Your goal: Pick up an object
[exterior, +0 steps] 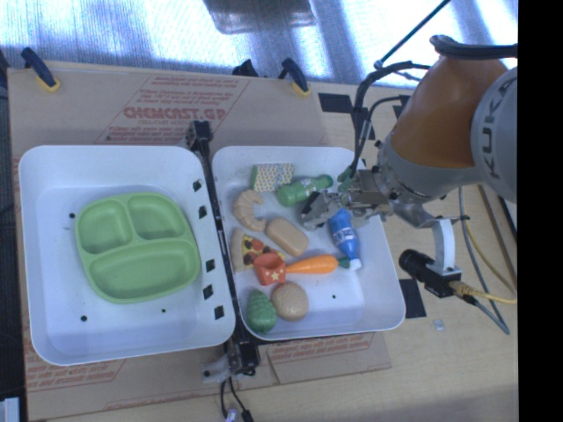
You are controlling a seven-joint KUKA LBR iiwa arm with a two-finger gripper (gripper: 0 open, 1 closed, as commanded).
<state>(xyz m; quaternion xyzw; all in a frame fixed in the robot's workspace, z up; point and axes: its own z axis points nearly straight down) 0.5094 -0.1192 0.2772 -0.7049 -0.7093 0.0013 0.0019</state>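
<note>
The right bin (pixel 378 293) holds several toy foods: a croissant (pixel 247 207), a sandwich wedge (pixel 272 176), a green pepper-like piece (pixel 299 190), a bread roll (pixel 287 235), a pizza slice (pixel 252 249), a carrot (pixel 310 266), a red piece (pixel 269 269), a potato (pixel 289 300), a green berry (pixel 259 311) and a blue bottle (pixel 343 233). My gripper (pixel 327 205) hangs low over the bin's upper right part, just above the blue bottle and right of the green piece. Nothing is visibly held between its fingers.
A green divided plate (pixel 136 244) lies in the left bin (pixel 44 323). Both bins rest on cardboard held by clamps (pixel 295 75) at the back. The arm's orange band (pixel 444 104) looms over the bench's right side.
</note>
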